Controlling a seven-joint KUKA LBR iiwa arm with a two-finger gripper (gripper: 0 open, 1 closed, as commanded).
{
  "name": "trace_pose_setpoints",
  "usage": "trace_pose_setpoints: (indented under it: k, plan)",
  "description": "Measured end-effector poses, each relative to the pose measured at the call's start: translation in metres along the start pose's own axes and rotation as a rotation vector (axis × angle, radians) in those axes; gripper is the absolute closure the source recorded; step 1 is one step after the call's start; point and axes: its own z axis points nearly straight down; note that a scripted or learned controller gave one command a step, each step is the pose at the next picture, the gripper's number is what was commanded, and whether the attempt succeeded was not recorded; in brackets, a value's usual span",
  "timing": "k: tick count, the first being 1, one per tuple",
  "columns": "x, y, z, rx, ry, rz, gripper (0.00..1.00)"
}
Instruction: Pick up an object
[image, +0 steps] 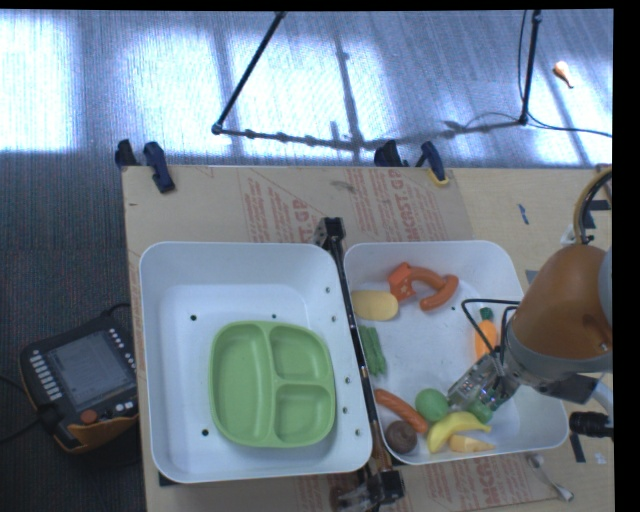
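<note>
- The claw (482, 385) is low in the right bin (500, 262), near the tabletop's front right corner; whether it is spread or pinching cannot be told.
- Just beside it lie a round green fruit (432, 403) and a curved yellow banana (456, 429).
- The left bin (180, 270) holds a light green divided plate (272, 383).

Divided plate (272, 384) in left bin (170, 300); toy foods in right bin (500, 262).
</note>
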Motion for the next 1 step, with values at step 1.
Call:
trace_pose_setpoints:
  k: [1]
  plan:
    - [0.0121, 0.0517, -0.1204, -0.007, -0.009, 0.158, 1.00]
